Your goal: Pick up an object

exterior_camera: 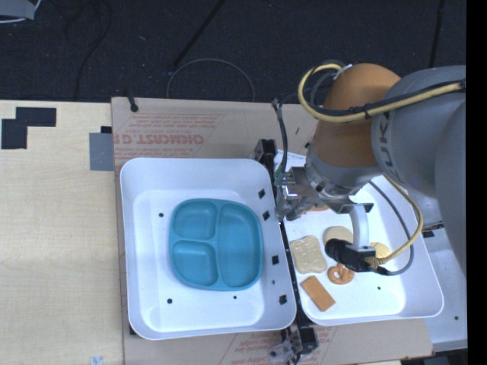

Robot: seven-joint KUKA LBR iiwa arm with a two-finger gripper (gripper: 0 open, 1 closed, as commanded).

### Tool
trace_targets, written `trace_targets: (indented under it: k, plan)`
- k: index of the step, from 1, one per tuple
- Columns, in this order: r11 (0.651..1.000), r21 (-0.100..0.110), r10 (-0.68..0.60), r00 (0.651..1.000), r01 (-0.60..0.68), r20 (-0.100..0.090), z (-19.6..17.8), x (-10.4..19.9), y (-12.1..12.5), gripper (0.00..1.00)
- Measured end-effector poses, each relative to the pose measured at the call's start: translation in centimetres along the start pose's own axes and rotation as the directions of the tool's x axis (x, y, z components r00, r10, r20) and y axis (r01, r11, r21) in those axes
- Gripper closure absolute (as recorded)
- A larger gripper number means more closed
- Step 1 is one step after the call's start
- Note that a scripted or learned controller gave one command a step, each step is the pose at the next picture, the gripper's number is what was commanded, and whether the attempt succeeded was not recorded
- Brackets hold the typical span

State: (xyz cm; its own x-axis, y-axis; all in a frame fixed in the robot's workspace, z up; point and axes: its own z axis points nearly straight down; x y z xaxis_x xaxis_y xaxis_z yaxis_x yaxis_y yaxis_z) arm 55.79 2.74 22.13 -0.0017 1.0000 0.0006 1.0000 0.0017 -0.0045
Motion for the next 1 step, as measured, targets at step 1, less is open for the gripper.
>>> trace_targets:
  k: [1]
  plan:
    - [1.0,-0.001,-0.003,1.0,0.003,-0.001,-0.86,4.52,-0.32,1.0]
